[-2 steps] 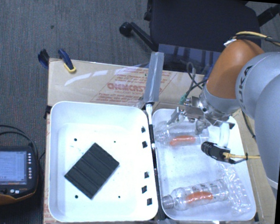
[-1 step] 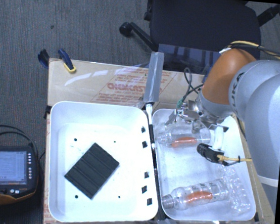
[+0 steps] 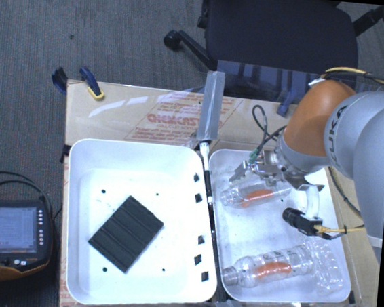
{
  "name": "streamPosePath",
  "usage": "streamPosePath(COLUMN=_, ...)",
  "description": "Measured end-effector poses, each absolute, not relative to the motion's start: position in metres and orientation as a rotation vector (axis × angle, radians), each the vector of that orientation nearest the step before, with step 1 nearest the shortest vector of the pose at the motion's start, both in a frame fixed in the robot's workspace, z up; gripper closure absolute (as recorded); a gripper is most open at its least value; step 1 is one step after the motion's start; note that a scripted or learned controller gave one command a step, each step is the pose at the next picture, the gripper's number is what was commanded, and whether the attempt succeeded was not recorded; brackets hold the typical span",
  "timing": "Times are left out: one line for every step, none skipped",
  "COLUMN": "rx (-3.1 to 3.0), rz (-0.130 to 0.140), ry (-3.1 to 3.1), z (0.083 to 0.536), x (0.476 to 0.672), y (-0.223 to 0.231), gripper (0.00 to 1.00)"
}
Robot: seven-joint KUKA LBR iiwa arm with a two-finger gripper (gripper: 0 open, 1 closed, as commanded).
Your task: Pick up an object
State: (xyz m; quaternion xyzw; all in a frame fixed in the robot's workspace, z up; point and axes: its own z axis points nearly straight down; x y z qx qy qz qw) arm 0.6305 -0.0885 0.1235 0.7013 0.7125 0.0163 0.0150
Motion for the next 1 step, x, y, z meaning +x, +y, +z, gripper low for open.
streamPosePath(rx=2.661, rz=-0.008, ry=1.679, z=0.1543, x=0.6024, y=-0.0934, gripper=0.00)
